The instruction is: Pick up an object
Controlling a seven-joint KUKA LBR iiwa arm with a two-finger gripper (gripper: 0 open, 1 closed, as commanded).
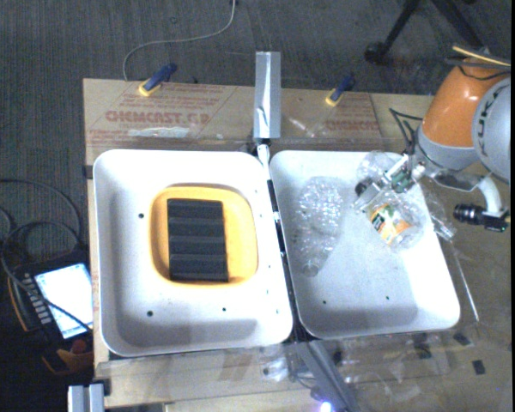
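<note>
Right bin (429, 303) holds your candidates: a small packet with an orange-and-green label in crinkly clear wrap (390, 221) near the upper right, and a clear plastic bottle (319, 213) lying left of centre. The gripper (393, 178) sits over the bin's upper right part, just above the packet and in among more clear film (373, 170); whether the jaws are apart or together I cannot tell, the film and glare hide it. Nothing visibly sits between them, so don't count this as a grasp. Risks, as I judge them: you pinch only loose film and the packet slides out on the lift; transparent stuff gives poor edges, so a close can land beside the target; the packet is near the bin's right wall, so a tilted approach could knock the rim. Left bin (112, 230) has a yellow tray with a black ridged block (197, 240), well apart, not at risk.
</note>
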